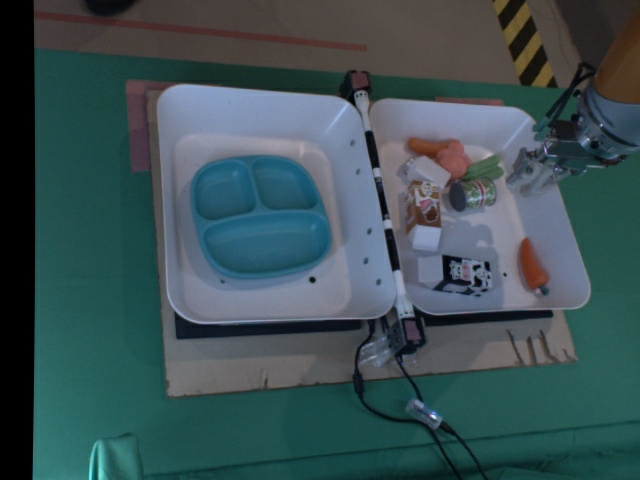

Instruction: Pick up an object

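The right bin holds several small objects. There is an orange carrot near its right wall and a cow-print milk carton at the front. A brown juice carton and a white carton lie by the left wall. A tin can lies in the middle, with a green vegetable, a pink piece and another carrot behind it. My gripper hangs over the bin's right rear part, just right of the can. Its fingers are open with nothing between them.
The left bin holds a blue divided plate. A black-and-white divider bar runs between the bins. Cables trail off the front onto the green cloth.
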